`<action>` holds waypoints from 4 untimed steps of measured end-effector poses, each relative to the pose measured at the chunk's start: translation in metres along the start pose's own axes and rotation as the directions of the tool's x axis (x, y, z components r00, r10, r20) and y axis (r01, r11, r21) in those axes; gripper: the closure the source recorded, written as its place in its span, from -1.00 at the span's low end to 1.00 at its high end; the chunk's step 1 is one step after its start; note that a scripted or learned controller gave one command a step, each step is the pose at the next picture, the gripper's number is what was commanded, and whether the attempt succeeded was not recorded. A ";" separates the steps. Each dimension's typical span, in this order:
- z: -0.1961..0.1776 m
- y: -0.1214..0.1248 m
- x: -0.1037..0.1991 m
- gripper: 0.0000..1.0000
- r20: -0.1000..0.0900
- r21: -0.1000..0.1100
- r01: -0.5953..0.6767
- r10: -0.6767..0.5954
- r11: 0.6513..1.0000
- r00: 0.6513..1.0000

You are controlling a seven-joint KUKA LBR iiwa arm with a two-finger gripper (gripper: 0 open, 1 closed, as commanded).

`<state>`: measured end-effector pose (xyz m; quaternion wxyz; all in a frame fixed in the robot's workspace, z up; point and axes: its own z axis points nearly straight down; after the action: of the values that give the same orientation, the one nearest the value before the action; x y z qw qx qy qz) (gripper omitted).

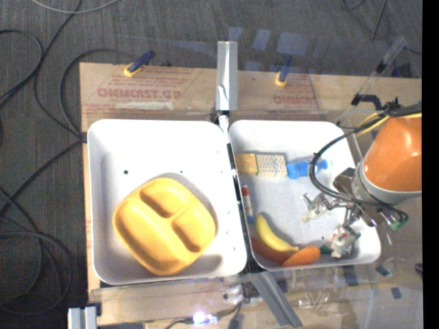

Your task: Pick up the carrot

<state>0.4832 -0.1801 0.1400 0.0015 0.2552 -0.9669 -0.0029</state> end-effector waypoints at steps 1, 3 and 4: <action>-0.027 -0.022 0.002 -1.00 0.002 0.000 0.145 -0.145 0.989 0.989; -0.028 0.014 -0.014 -1.00 0.003 0.000 0.761 -0.761 0.649 0.649; 0.004 -0.002 0.001 -1.00 0.003 0.000 0.859 -0.859 0.513 0.513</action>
<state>0.4839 -0.1825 0.1361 -0.0010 0.6993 -0.7148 -0.0044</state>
